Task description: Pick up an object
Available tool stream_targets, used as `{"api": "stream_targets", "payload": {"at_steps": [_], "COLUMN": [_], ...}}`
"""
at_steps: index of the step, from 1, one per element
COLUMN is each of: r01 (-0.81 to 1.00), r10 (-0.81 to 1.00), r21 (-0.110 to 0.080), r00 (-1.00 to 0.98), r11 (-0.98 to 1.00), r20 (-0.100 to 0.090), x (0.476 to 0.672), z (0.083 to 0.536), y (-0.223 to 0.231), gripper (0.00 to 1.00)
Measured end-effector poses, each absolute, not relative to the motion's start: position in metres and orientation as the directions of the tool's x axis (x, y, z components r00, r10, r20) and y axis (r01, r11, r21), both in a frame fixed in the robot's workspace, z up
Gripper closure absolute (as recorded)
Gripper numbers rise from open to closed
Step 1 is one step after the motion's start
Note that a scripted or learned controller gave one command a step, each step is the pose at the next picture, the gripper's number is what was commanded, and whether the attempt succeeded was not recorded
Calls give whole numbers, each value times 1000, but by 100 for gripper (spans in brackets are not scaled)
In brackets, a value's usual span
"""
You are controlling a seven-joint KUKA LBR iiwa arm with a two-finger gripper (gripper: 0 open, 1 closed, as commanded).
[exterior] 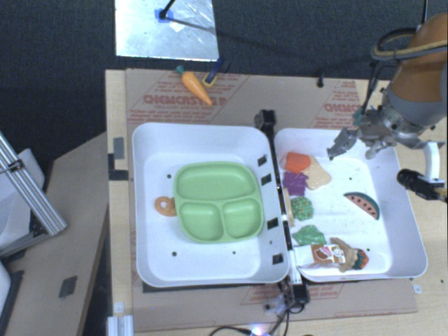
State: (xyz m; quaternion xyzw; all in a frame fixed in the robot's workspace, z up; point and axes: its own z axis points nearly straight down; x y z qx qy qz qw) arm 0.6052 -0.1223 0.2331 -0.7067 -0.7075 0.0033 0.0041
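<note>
The tabletop (231,89) carries two white bins: the left bin (150,257), at the frame's centre, holds a green divided plate (215,201) and a small pretzel (166,206), and the right bin (406,250) holds the toy food. The arm (420,68) reaches in at the upper right, its gripper (353,143) hanging over the right bin's upper edge; I cannot tell how it is set, and nothing shows in it. Candidates lie below and to its left: an orange piece (298,162), a purple piece (295,183) and a watermelon slice (362,204). As I judge it, the pick is not yet made: descent, grasp and lift all remain.
</note>
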Motion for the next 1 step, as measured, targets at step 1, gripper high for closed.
{"api": "stream_targets", "payload": {"at_steps": [1], "r01": [1000], "r10": [1000], "r21": [1], "r00": [-3], "r11": [3], "r20": [0], "x": [607], "z": [240], "y": [-122], "gripper": [0]}}
